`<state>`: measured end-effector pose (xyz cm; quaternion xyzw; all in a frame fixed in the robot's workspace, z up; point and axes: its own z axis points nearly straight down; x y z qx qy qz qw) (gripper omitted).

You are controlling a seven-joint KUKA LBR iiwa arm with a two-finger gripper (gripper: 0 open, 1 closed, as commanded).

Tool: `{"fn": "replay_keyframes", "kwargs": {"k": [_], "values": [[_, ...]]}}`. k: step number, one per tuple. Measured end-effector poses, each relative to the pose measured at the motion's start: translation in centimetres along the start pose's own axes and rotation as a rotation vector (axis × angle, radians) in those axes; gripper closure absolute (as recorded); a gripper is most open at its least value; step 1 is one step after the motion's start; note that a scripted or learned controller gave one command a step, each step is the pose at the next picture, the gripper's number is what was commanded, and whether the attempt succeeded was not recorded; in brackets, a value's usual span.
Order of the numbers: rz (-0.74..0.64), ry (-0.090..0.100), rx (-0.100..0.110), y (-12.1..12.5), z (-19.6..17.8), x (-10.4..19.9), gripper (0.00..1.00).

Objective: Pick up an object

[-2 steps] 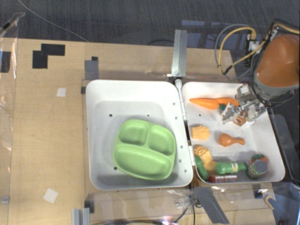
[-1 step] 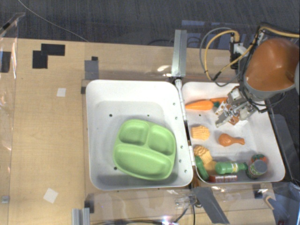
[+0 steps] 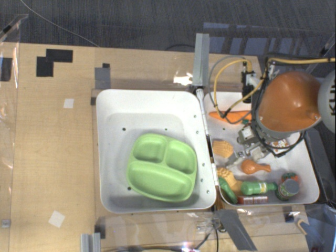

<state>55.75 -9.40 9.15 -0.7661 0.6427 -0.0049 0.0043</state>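
Observation:
My gripper point(image 3: 251, 147) hangs low in the right bin point(image 3: 310, 169), below the arm's orange band point(image 3: 289, 103). It sits just above a toy chicken drumstick point(image 3: 253, 167) and to the right of a tan waffle-like piece point(image 3: 223, 149). An orange carrot point(image 3: 231, 116) lies at the bin's far left. Along the near side lie a green bottle with a red label point(image 3: 258, 187), a dark round can point(image 3: 287, 188), a green vegetable point(image 3: 228, 189) and a small yellow piece point(image 3: 224, 172). I see nothing held.
The left bin point(image 3: 113, 114) holds a light green divided plate point(image 3: 162, 167). A metal divider point(image 3: 206, 135) runs between the bins. Yellow and black cables point(image 3: 223, 80) loop over the right bin's far side. Wooden bench top point(image 3: 47, 151) spreads out at left.

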Motion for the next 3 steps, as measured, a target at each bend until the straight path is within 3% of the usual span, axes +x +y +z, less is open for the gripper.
{"fn": "replay_keyframes", "kwargs": {"k": [1, 2, 3], "values": [[0.047, -0.001, 0.002, -5.9, 0.2, 1.4, 0.00], [-0.122, -0.002, -0.002, -8.8, 0.4, 2.1, 0.00], [-0.122, 0.000, -0.005, -2.0, 0.1, 4.5, 0.00]]}}
